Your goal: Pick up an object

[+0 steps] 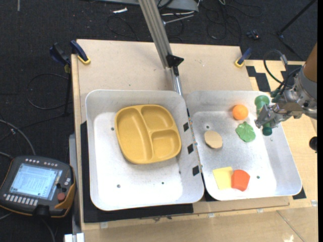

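— Nearest the lens, what sits in the right white bin (282, 183)?

— Two things touching: an orange-red wedge-shaped block (240, 180) and a flat pale-yellow square block (222, 178) beside it. Both lie well below and to the left of the gripper (266, 121) as the camera sees it.

— And the gripper itself?

— It hangs at the bin's far right side, low, near the rim. Whether its fingers are apart or closed I cannot tell; the metal parts blur together. Nothing is plainly held between them.

— What is closest to it?

— A crumpled green soft piece (246, 132) lies just to its left and a little nearer the camera. A dark green round-topped object (262, 103) stands just behind the gripper, partly hidden by it. An orange ball (240, 112) sits further left, slightly beyond the green piece.

— So which would a grasp go for?

— By my judgement, the crumpled green piece: a short shift left and toward the camera reaches it. Its longer side seems to run roughly toward and away from the lens, though that is hard to read.

— Anything else?

— A tan oval disc (213, 139) lies well to the left, and a yellow divided plastic plate (148, 133) fills the left white bin (101, 185), farthest from the gripper.
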`<state>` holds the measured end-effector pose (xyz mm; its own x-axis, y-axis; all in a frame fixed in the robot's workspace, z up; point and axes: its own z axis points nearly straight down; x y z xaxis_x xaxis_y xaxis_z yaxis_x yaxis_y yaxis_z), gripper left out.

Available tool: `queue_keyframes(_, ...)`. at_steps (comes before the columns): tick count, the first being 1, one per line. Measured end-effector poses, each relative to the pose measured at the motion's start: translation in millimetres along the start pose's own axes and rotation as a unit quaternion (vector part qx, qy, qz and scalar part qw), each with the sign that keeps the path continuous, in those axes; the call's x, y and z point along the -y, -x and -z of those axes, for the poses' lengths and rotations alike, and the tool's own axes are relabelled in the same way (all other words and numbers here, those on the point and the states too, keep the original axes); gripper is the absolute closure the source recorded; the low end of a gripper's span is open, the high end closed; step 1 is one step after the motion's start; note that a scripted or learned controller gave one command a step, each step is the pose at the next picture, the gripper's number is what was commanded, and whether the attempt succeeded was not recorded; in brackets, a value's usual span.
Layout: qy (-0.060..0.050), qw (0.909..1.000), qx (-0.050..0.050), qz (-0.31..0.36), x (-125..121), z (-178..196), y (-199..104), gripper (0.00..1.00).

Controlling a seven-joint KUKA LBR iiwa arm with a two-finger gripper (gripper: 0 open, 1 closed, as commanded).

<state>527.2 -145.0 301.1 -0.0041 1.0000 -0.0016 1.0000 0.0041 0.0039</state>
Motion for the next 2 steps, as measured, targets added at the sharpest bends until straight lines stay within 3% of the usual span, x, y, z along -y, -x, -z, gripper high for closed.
queue_keyframes(2,-0.002,1.0,-0.001,0.002,-58,-33,-83,1.0)
